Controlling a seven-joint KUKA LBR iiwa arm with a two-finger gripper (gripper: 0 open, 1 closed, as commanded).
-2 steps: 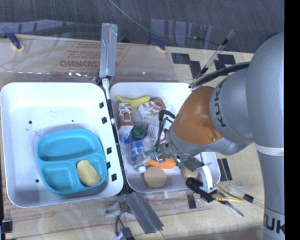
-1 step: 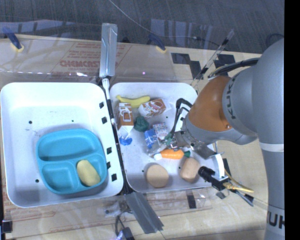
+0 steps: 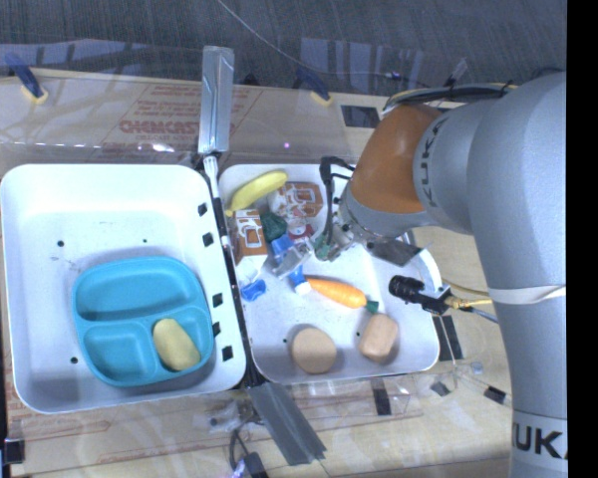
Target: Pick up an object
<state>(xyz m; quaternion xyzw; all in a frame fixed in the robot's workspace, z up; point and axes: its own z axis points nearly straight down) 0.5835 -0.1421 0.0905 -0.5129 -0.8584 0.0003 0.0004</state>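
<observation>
The right bin [image 3: 419,361] holds a yellow banana [image 3: 256,189] at the back. Printed snack packets [image 3: 301,202] and a dark green item [image 3: 275,227] lie below it. An orange carrot [image 3: 336,292] lies in the middle. Two tan bread-like lumps [image 3: 313,350] [image 3: 380,337] sit near the front wall. Small blue pieces [image 3: 252,290] rest by the left wall. My gripper [image 3: 329,245] is low over the bin's middle, just right of the packets and above the carrot, and the wrist covers much of it.
The left bin [image 3: 40,197] carries a blue divided tray [image 3: 130,297] with a yellow oval object [image 3: 175,344] in its front compartment. A metal bracket [image 3: 215,98] stands behind the divider between the bins. The grey arm [image 3: 498,197] covers the right bin's right side.
</observation>
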